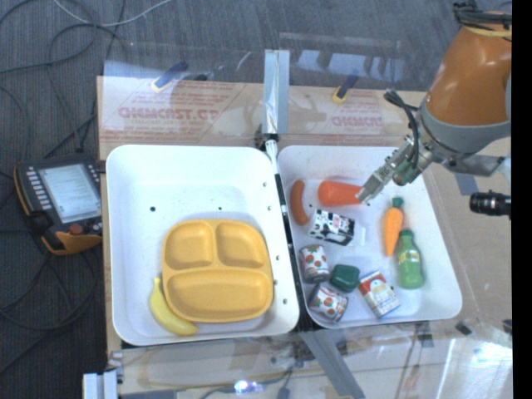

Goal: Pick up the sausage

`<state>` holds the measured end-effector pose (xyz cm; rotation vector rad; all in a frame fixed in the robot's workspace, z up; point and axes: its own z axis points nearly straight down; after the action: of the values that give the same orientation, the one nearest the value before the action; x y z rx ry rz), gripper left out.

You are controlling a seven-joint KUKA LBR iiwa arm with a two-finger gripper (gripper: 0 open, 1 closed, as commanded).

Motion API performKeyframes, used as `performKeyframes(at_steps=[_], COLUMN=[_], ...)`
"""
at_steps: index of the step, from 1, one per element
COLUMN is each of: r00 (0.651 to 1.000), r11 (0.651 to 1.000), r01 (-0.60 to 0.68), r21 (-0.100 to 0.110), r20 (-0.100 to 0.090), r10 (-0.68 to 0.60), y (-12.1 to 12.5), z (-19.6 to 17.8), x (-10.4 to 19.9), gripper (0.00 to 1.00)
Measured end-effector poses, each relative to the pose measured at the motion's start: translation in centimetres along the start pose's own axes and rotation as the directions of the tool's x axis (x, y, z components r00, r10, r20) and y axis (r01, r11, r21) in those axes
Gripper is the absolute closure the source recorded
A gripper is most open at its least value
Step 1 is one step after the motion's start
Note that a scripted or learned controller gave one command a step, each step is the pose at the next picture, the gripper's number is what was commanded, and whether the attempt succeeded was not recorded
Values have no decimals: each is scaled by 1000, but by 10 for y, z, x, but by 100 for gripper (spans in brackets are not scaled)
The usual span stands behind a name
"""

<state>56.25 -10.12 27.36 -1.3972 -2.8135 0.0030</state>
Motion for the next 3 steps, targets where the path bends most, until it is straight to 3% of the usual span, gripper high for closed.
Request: performKeyframes(at_steps=[1,2,3], r00=[1000,983,985], r11=[1000,983,985], r01=[1,183,175], r21=[-1,-1,-1], r20=[-1,-2,1], r10=[-1,-183,-175], y=[1,33,57], z=[0,121,168], x=[1,-44,-66], gripper=[0,0,0])
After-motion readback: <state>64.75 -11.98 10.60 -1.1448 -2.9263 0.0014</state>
